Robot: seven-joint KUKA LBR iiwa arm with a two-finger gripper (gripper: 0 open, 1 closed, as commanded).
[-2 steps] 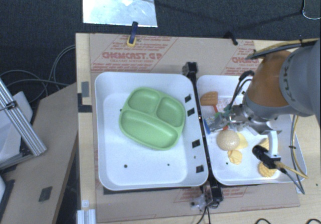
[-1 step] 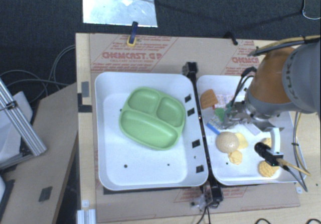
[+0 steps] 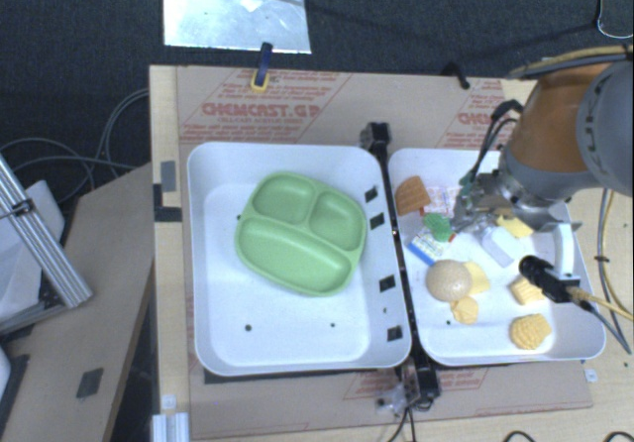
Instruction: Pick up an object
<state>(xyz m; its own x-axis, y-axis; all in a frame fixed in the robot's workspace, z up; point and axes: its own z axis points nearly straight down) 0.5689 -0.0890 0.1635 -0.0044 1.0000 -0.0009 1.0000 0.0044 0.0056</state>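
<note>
Green piece (image 3: 436,227) lies just beside the jaws — open or closed, I cannot tell.

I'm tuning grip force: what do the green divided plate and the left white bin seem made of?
Green divided plate: probably moulded plastic, matte, one even colour, soft rounded ridges. Left white bin: likely thin formed plastic, smooth, faint sheen, rounded corners.

green three-part plate (image 3: 302,232) lies flat, slightly turned, mid left bin (image 3: 228,331). right bin (image 3: 495,339): brown bread slice (image 3: 412,195) by the far left wall; small green piece (image 3: 436,227) just nearer; beige ball (image 3: 449,279) near centre, small yellow lump (image 3: 465,309) just beside it; ridged yellow piece (image 3: 530,332) front right.
</note>
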